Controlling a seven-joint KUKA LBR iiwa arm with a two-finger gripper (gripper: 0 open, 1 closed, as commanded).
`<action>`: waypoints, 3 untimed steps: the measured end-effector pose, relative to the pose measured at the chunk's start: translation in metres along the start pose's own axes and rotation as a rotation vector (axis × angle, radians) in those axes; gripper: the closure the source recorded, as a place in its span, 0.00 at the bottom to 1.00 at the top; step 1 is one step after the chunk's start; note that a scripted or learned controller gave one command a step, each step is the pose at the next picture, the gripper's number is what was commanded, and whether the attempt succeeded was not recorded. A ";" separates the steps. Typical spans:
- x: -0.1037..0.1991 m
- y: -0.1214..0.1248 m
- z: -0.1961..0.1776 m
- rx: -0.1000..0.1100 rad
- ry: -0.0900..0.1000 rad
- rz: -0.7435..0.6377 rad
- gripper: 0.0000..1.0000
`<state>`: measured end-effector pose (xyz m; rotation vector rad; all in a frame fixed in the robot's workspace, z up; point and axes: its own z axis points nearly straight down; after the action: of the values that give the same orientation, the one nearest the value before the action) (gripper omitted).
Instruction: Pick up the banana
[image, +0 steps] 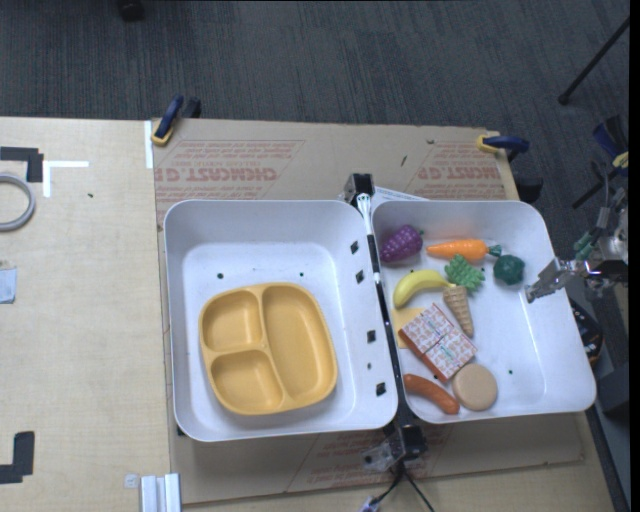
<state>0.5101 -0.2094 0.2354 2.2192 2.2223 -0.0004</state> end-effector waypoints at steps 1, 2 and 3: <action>0.057 0.044 0.053 0.002 0.001 0.171 0.00; 0.118 0.070 0.074 0.003 0.001 0.275 0.00; 0.112 0.073 0.143 0.003 0.001 0.083 0.00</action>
<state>0.5832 -0.0975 0.0919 2.3114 2.1300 -0.0024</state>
